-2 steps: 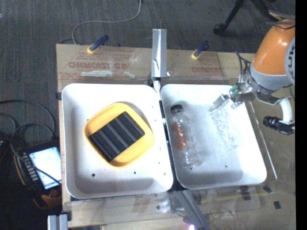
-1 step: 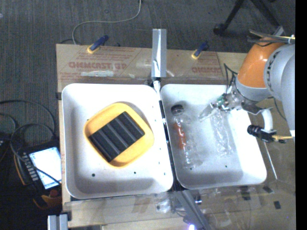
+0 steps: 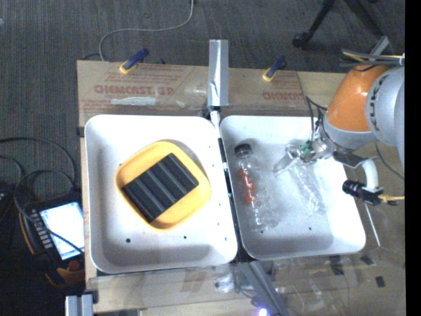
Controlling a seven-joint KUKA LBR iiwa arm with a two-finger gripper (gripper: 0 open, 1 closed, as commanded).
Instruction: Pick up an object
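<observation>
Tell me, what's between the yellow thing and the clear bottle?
In the camera view, the bins' touching rims lie between the yellow tray and the clear bottle, plus bare white bin floor.

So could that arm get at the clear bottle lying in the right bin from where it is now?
Probably yes. The clear bottle lies uncovered in the right bin, nothing on top of it, and the arm already hangs over that bin. Crumpled clear plastic lies beside the bottle, between it and the arm.

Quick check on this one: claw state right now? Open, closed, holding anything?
Claw: cannot be told. It sits low in the right bin, beside crumpled clear plastic; no object is seen held.
</observation>
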